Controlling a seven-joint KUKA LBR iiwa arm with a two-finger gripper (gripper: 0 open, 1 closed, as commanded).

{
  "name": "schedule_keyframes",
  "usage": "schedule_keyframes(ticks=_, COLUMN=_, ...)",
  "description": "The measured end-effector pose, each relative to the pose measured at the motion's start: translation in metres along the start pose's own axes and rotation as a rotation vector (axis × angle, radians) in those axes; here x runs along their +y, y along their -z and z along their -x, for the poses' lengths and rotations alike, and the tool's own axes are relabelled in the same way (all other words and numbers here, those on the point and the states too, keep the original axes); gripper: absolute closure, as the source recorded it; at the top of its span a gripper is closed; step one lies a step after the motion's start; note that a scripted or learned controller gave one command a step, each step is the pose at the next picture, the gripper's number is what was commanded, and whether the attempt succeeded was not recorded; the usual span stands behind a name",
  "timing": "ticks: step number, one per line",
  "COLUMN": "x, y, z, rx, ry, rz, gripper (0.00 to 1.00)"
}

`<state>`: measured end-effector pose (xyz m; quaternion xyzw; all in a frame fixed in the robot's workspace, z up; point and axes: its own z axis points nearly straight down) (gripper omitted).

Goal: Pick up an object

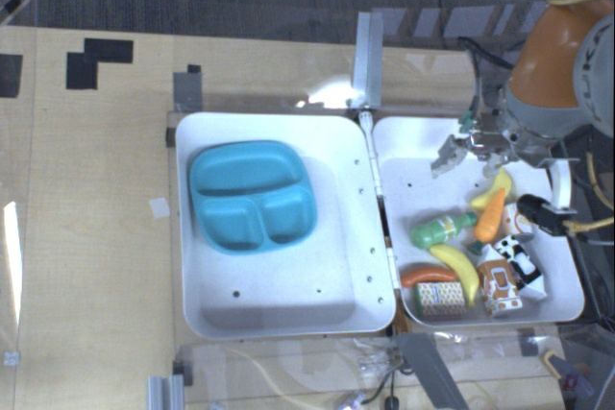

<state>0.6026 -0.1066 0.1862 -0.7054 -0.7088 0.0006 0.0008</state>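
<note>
Gripper [450, 155] hangs over the right bin's [413, 137] bare far half, fingers spread, pinching nothing. Nearest pick is the carrot [491, 214], toward the near-right corner, long axis running far-near; bottle [444, 229] and banana [458, 267] lie beyond, nearer the front edge.

Blue tray [252, 195], yellow banana [457, 267]

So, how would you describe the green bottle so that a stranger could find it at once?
Look at the right white bin, the one crowded with toy food, not the left bin holding the blue divided plate. Near that bin's middle, the green bottle lies on its side, just above the yellow banana and left of the orange carrot. It is the pile's one mostly green item.
</note>
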Motion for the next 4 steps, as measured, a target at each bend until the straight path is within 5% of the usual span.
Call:
schedule_keyframes(ticks=1, x=-0.016, y=-0.019, z=0.073, rx=-0.001, ry=-0.036, rz=0.0, gripper=0.0)
schedule_keyframes(ticks=2, x=-0.03, y=-0.096, z=0.092, rx=-0.002, ry=0.11, rz=0.006, gripper=0.0)
schedule_keyframes(ticks=3, x=-0.029, y=-0.086, z=0.09, rx=0.001, ry=0.112, rz=0.007, gripper=1.0)
schedule_keyframes(ticks=4, x=-0.043, y=0.04, z=0.011, rx=-0.001, ry=-0.02, rz=0.003, gripper=1.0)
